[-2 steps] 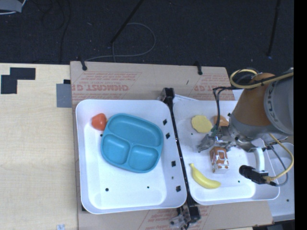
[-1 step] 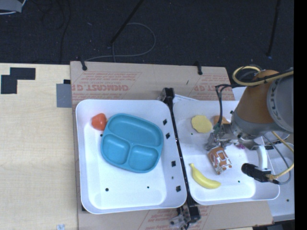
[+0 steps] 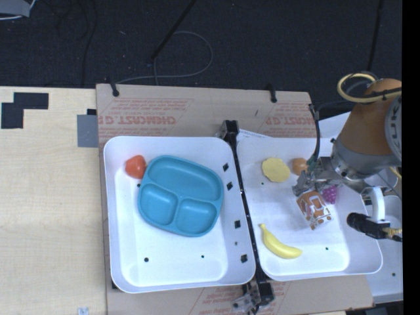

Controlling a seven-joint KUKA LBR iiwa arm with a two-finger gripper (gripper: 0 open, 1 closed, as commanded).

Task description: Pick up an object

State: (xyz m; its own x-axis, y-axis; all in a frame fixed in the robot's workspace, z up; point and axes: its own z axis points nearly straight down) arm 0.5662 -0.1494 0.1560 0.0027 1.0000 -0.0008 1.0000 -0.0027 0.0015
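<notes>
In the right bin lie a yellow banana, a pale yellow round piece, a small orange item, a purple bunch and an orange-and-white packet. My gripper reaches in from the right and hangs low over the bin, just above the packet's upper left end and next to the small orange item. The arm's grey and orange wrist hides part of the bin's far right side.
The left bin holds a blue divided plate and a red-orange ball at its upper left. A black divider runs between the bins. A cardboard sheet lies under both, with cables behind.
</notes>
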